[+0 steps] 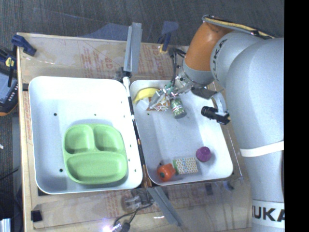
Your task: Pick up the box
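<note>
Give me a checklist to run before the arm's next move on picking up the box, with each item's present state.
1. Box located: ok. The patterned box lies flat near the right bin's front edge.
2. Gripper over the box: not ok. The gripper is at the bin's far end, among the banana, a wrapper and a small green bottle.
3. Gripper free of load: cannot tell.
4. Room around the box: not ok. An orange toy crowds one side; a purple cup sits near.
5. Box top unobstructed: ok.

Dark grey carpet floor (72, 8); plywood bench (87, 57), blue clamps (23, 43).
</note>
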`<state>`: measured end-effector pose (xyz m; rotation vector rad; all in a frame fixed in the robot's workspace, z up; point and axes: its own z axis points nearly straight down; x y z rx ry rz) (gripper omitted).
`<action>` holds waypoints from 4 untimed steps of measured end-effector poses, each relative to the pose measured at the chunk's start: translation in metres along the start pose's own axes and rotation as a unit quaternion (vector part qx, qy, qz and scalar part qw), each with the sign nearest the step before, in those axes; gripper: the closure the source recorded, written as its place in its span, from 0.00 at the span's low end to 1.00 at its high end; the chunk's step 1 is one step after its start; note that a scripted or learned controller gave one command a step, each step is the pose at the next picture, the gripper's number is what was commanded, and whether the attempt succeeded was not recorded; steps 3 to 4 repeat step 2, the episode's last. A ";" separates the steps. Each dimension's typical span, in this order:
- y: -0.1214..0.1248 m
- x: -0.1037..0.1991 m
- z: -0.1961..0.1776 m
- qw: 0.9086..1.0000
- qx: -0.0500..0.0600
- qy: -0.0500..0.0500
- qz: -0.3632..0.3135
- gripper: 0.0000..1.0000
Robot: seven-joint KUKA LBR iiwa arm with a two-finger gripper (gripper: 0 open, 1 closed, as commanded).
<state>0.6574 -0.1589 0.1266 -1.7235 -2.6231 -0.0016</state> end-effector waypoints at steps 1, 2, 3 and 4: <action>-0.004 0.023 0.016 0.996 -0.017 -0.015 0.090 0.00; -0.053 0.003 0.034 0.988 0.000 -0.001 0.152 0.00; -0.053 0.003 0.034 0.988 0.000 -0.001 0.152 0.00; -0.053 0.003 0.034 0.988 0.000 -0.001 0.152 0.00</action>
